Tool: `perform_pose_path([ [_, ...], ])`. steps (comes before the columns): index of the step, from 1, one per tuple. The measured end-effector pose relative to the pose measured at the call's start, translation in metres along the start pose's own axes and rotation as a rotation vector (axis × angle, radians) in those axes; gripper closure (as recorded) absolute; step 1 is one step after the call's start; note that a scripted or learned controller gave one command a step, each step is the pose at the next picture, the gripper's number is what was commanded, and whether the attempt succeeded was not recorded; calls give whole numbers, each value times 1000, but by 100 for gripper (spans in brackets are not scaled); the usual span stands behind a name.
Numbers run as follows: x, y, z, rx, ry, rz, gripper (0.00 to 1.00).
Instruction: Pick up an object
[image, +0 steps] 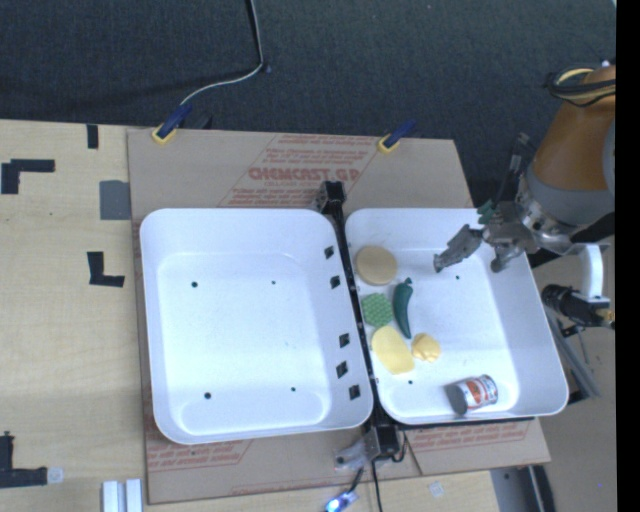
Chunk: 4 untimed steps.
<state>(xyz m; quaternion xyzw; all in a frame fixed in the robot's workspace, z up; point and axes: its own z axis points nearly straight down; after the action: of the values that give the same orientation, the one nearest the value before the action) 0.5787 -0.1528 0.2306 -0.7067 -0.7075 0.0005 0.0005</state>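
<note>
Over the right bin (520, 330), at the frame's right, we see the gripper (472, 253) with fingers spread, gripping nothing; the green pepper (403, 306) lies below-left, apart.

slanted overhead view of both bins (150, 235)

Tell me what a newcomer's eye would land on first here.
The cluster of small things against the right bin's left wall: a tan disc, a green pepper, yellow pieces, and a can lying near the front. Above them hovers the gripper, reaching from the right.
</note>
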Motion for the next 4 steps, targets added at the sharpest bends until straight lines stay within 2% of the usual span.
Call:
perform_pose_path([
  [1,1,0,-10,1,0,-2,100],
  [2,13,76,-152,-21,-5,-5,100],
  [3,46,69,-296,-20,-3,-5,100],
  [4,134,-11,-28,19,3,-3,100],
])
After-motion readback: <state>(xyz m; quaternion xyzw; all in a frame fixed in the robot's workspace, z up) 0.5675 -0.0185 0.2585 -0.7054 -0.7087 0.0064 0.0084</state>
